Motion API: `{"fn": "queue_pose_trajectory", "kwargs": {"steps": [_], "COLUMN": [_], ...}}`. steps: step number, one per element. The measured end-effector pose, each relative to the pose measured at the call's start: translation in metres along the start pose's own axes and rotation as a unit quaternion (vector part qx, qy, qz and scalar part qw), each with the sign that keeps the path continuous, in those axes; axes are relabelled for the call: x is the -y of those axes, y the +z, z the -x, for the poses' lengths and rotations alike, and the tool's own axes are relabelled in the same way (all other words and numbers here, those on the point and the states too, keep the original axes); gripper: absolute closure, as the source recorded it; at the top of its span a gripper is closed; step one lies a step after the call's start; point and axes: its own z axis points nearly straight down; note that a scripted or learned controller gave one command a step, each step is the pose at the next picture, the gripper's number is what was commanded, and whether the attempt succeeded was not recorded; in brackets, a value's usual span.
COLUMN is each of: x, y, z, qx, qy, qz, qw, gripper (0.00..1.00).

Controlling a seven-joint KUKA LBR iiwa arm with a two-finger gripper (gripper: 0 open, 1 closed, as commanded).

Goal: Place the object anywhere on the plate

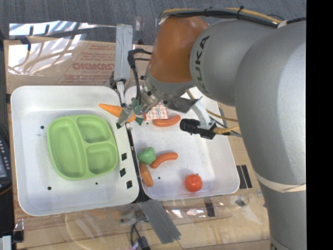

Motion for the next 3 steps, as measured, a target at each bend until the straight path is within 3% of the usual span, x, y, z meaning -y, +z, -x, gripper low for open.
{"fn": "queue_pose_trajectory", "kwargs": {"steps": [1,2,3], "x": [-0.023,-0.037,-0.053], "y": [0.010,0.007,-0.083], "z": [0.002,-0.064,-0.068], "qx": [0.001,0.001,0.002], "qy": [0.044,0.015,0.104], "qz": [0.002,0.000,0.002], "qw": [0.9990,0.9999,0.9946], "gripper": [1.00,1.00,1.00]}}
